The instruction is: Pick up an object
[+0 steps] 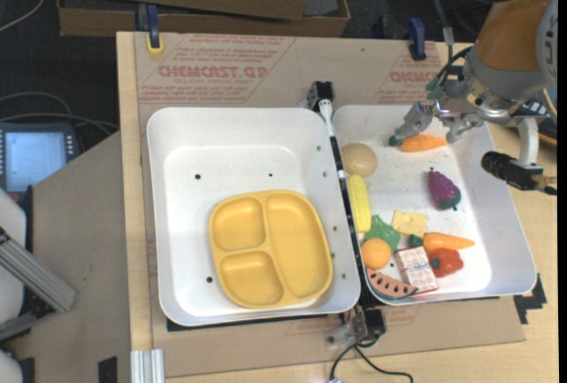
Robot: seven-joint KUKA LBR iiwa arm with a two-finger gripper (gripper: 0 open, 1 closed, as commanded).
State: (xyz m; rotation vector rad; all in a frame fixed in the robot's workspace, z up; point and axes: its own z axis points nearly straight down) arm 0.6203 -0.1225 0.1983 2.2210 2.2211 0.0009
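Carrot (423, 142) between open hand (437, 126) fingers

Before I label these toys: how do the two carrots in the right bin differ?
The upper carrot lies at the bin's far end, right under the gripper; the lower carrot lies near the front, against the red pepper. The upper lies apart from the other toys; the lower sits among them. Both are orange, lying roughly crosswise.

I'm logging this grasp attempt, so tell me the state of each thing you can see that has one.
Gripper: open, fingers straddling the upper carrot.
Upper carrot: lying flat in the right bin, not lifted.
Yellow divided tray: upright in the left bin.
Corn cob: lying beside the divider.
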